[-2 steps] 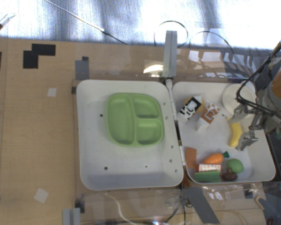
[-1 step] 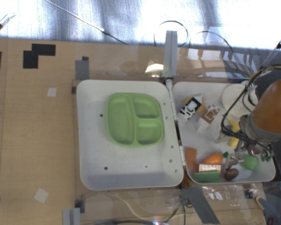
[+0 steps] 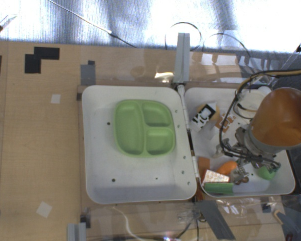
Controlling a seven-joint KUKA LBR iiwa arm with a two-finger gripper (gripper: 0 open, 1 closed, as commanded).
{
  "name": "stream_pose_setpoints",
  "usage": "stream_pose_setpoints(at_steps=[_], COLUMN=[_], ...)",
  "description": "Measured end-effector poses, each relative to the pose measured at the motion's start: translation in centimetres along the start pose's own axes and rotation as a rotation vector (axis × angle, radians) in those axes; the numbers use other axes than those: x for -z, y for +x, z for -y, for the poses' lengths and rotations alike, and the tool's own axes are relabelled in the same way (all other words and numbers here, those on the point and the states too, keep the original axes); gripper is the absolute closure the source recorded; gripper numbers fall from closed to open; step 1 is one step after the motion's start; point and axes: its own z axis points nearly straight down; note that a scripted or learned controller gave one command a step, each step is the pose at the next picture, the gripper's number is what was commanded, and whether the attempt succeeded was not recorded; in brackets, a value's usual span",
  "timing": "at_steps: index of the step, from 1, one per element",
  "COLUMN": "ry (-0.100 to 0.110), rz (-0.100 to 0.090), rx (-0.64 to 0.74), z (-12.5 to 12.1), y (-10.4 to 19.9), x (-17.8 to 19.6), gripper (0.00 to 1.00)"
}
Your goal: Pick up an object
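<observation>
The arm's orange band (image 3: pixel 282 118) hangs over the right bin (image 3: pixel 210 134), and my gripper (image 3: pixel 245 168) is lowered into the bin's near part among a clutter of small objects. Around it lie an orange piece (image 3: pixel 228 166), a green round piece (image 3: pixel 266 172), a green bar (image 3: pixel 219 188) and a pale wedge (image 3: pixel 214 176). A black-and-white box (image 3: pixel 203 115) lies in the bin's far left part, apart from the gripper. The wrist hides the fingertips.
The left bin (image 3: pixel 98 185) holds a green divided plate (image 3: pixel 143 127). A grey post (image 3: pixel 182 59) stands behind the wall between the bins. Cables loop over the right bin's far side (image 3: pixel 241 92). Wooden bench stretches to the left.
</observation>
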Motion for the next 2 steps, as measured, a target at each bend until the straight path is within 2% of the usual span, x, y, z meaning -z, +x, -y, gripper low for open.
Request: stream_pose_setpoints(at_steps=[1, 2], ry=[-0.01, -0.01], rz=[-0.01, -0.013], rx=[0.087, -0.136], z=[0.4, -1.5], y=[-0.3, -0.5], x=[5.2, 0.7], gripper=[0.0, 0.0])
